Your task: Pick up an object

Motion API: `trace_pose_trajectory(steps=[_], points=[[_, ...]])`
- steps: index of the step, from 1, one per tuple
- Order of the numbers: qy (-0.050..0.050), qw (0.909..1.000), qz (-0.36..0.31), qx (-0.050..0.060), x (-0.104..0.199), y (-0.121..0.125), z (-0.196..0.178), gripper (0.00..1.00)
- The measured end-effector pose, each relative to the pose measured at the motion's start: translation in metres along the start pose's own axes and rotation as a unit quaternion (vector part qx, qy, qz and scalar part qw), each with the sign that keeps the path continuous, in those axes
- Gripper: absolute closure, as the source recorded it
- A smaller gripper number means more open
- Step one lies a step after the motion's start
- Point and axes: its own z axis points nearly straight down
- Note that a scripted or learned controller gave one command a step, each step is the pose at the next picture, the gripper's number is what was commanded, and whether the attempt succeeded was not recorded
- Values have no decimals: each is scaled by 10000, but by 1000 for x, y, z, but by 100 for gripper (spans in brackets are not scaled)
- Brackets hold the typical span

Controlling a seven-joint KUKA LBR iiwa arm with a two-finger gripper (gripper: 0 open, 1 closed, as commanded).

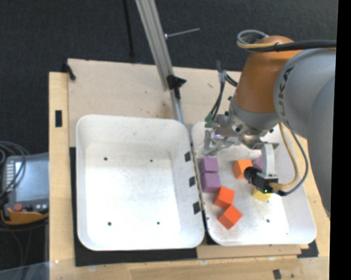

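Look to the right half of the frame: the arm (281,77) comes in from the upper right, its orange band sitting above the right bin (296,227). The gripper (217,141) hangs over the upper left part of that bin, close to the wall shared with the left bin (134,184). You cannot tell from this angle whether it is released or clenched, and nothing shows plainly between its tips.

Just below the gripper you see two purple blocks (209,172), one directly below the other and touching, hard against the bin's left wall. Lower down lie two orange blocks (226,206), touching corner to corner, near the bin's middle. A third orange block (242,168) sits to the right of the purple pair, beside a black part of the tool. A yellow block (261,194) peeks out just below that black part, partly hidden.
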Motion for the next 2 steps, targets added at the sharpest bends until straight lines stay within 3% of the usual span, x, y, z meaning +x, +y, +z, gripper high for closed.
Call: trace_pose_trajectory(steps=[2], points=[[7, 10000, -2, 0, 93, 39, 2, 100]])
